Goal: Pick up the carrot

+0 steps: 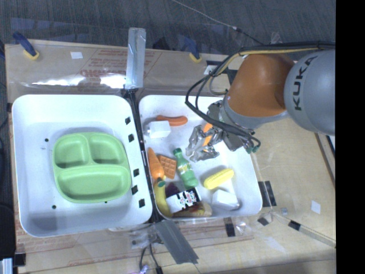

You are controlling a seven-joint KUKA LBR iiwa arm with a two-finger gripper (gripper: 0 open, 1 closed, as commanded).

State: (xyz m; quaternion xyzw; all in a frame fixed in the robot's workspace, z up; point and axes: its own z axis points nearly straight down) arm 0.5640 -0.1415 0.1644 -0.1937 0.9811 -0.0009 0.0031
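Observation:
The carrot (153, 163) is an orange tapered piece lying lengthwise by the left wall of the right bin (251, 170), next to a tan waffle (167, 165). My gripper (201, 147) hangs low over the middle of that bin, to the right of the carrot and apart from it, just above a green bottle (185, 171). A small orange patch (209, 130) shows at the gripper's upper side; whether it is an object or part of the tool is unclear. The grey arm with its orange band (259, 87) covers the bin's upper right.
In the right bin also lie a sausage (171, 120), a white block (159, 130), a yellow corn cob (218, 178), a banana (162, 198), a dark carton (187, 201) and a white piece (226, 197). The left bin (23, 153) holds a green divided plate (90, 166).

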